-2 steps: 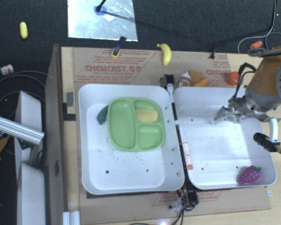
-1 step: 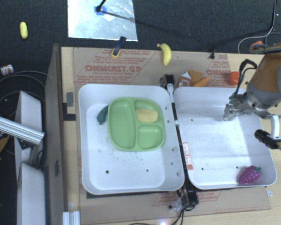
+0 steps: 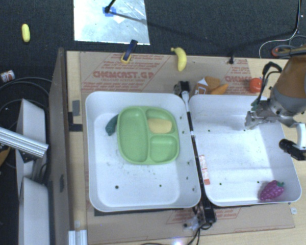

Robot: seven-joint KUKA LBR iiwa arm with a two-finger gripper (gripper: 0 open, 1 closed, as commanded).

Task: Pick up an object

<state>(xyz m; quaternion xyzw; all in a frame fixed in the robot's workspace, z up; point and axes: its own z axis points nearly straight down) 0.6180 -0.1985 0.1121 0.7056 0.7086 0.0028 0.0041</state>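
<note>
Your hand (image 3: 251,121) hangs over the far-right part of the right bin (image 3: 229,188), low above the bin floor. From this angle you can't tell how far it's open, and nothing shows between its tips.

Nearest candidate: the purple grape bunch (image 3: 272,190), in the near-right corner of that bin, well apart from the hand and close to the bin wall. Bare floor lies under the hand itself.

The left bin (image 3: 99,188) holds a green divided plate (image 3: 148,137) with a yellow block (image 3: 160,124) in its far-right compartment, plus a dark green piece (image 3: 111,125) touching the plate's left edge.

My read: you're at the approach step, nothing grasped yet. The next move calls for shifting the hand toward the near edge, centring over the grapes, then descending. The corner is tight, so expect wall contact if you come in off-centre. The bunch is lumpy and could roll out of a shallow pinch.
</note>
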